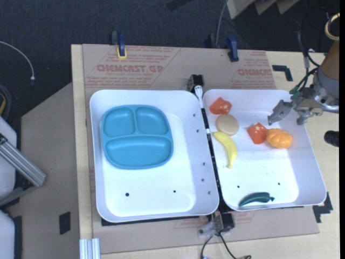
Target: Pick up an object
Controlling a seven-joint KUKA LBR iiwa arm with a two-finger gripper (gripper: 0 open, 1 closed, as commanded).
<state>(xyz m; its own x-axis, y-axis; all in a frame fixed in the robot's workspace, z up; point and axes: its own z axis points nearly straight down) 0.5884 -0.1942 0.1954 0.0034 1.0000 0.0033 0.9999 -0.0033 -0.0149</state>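
Orange pumpkin toy (280, 138) lies just below the spread, empty end effector (291, 114).

Grey arm (330, 74), orange band, metal 2-finger tool (289, 116), black cables.

Toys (237, 131) crowd right bin's (302, 182) far half.

Brown board (161, 63) under two white bins (161, 198), printed lettering. Blue clamps (121, 43) at far edge. Blue divided plate (137, 136) sits in left bin.
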